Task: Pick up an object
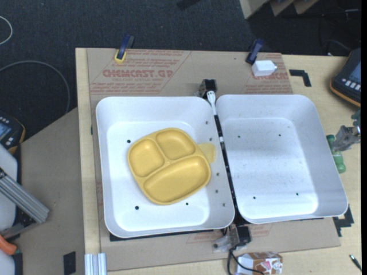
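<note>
A yellow divided plate (168, 165) with three compartments lies flat in the left white bin (114, 119), near its middle and turned at a slant. A small pale yellow piece (207, 151) pokes out from under the plate's right edge, close to the bin's right wall. The right white bin (304, 119) stands beside it.
Both bins rest on a cardboard-covered bench (172, 73). Clamps (122, 49) hold the board at the back, beside a small white block (264, 68). A black clip (208, 88) sits where the bins meet. A green and metal fitting (340, 148) sits at the right bin's outer edge.
</note>
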Robot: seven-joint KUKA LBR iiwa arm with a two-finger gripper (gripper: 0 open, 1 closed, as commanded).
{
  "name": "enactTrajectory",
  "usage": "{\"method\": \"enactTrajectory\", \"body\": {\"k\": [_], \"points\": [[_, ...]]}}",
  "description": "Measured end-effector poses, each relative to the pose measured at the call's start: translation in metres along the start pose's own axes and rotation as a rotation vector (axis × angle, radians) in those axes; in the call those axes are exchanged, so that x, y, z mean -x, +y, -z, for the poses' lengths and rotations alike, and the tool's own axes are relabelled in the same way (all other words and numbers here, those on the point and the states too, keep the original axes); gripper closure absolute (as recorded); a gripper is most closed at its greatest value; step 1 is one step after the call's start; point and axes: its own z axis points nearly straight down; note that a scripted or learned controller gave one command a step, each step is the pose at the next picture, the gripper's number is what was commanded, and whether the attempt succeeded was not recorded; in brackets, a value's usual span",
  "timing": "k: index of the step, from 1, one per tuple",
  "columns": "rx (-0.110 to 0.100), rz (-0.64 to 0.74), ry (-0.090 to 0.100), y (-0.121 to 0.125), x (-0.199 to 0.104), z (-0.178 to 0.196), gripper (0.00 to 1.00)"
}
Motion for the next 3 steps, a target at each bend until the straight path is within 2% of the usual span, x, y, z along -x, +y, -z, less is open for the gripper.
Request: {"method": "enactTrajectory", "body": {"k": [1,3], "points": [[0.002,0.008,0.001,0.0118,-0.0042,-0.0155,1.00],[0.008,0.008,-0.002,0.0098,-0.0041,-0.0092,1.00]]}}
